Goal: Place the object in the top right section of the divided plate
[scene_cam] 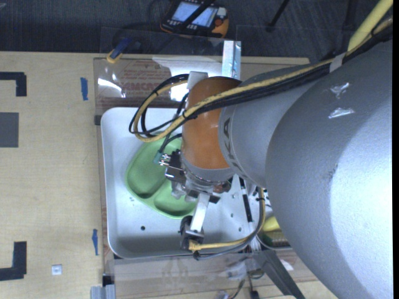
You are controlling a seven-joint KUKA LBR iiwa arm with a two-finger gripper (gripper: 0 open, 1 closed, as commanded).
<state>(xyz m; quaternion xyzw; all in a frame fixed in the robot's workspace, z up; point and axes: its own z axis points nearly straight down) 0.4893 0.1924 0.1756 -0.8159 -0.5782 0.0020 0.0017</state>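
- surface [50,167]: pale wood, fills the left of frame; black marks [15,83] along its far left edge, blue tape [84,88] near the bin's upper left corner.
- bin [124,232]: white, shallow, left of centre; bare floor along its left and lower sides.
- plate [140,170]: green, divided, lies flat in the bin, centre-left. Its left section and a lower section are in sight; the right part is covered by the wrist.
- screen [193,14]: small lit device at top centre, off the surface, on dark floor.
- end effector [181,185]: at frame centre, over the plate's right half, pointing down. Spread or pressed together: cannot tell, the wrist hides it.
- object: cannot tell where it is; nothing identifiable in the open plate sections.
- orange band [202,123]: just above the end effector in frame, black and yellow cables looped round it.
- arm [324,167]: grey, fills the right half of frame, covering the bin's right side.
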